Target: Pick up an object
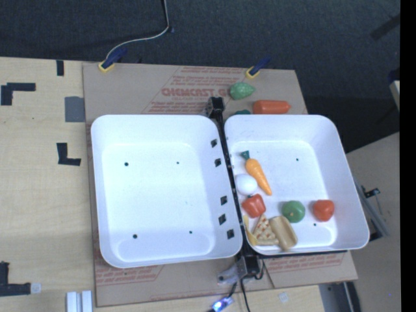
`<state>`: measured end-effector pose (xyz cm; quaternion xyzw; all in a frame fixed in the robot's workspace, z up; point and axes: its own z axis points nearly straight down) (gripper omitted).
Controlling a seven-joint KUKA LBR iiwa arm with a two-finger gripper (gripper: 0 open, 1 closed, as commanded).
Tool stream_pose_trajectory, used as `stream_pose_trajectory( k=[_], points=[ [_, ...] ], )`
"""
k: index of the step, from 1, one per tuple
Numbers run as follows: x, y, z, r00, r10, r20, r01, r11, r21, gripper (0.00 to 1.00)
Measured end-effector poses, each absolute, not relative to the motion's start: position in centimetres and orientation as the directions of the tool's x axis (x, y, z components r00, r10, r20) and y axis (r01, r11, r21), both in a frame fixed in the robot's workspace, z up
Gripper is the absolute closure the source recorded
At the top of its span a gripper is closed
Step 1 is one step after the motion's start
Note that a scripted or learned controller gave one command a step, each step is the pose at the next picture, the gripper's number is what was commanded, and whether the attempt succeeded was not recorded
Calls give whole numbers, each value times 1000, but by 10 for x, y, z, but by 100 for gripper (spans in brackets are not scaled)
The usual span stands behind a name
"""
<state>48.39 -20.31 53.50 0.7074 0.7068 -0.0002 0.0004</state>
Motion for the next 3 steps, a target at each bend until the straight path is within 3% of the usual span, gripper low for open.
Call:
stream_pose_trajectory(
  k=[3],
  points=[
    [484, -198, 535, 1, 1000, -1, 1000, -1, 1, 100]
  ],
)
